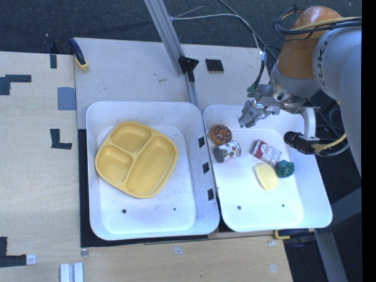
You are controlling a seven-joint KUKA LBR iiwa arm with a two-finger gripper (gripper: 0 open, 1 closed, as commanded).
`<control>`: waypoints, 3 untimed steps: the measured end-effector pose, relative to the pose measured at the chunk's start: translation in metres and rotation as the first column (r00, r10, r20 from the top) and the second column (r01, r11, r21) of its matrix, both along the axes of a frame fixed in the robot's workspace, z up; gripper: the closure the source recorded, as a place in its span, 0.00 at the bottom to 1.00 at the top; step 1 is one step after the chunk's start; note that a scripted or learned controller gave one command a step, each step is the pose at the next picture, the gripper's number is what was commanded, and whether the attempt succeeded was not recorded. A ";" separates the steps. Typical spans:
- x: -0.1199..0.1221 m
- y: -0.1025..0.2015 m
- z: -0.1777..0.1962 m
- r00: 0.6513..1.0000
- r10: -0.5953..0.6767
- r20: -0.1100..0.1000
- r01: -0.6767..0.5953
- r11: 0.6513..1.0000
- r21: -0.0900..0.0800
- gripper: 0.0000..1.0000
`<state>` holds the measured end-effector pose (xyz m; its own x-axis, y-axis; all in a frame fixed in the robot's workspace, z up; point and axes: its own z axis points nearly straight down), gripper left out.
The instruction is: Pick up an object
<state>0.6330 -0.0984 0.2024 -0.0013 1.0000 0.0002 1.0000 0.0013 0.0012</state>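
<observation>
The right white bin (305, 216) holds several small things: a round brown doughnut-like piece (221, 134), a small can lying on its side (227, 151), a red and white packet (267, 152), a yellow lemon-shaped piece (266, 176) and a small green object (285, 168). My gripper (251, 115) hangs over the far part of this bin, right of the doughnut piece and above the packet. Nothing shows between its fingers.
The left white bin (100, 216) holds a yellow divided plate (136, 158). A slanted metal post (167, 31) rises behind the bins. The arm's orange band (305, 40) and black cables (311, 143) overhang the right bin's far right side.
</observation>
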 end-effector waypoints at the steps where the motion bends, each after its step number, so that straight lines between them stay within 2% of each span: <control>1: -0.006 0.004 0.059 1.000 0.000 0.000 0.000 1.000 0.000 1.00; 3: -0.047 0.094 0.058 1.000 0.003 -0.005 -0.003 1.000 0.001 1.00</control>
<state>0.5864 -0.0042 0.2599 -0.0042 1.0000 0.0007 1.0000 0.0042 -0.0038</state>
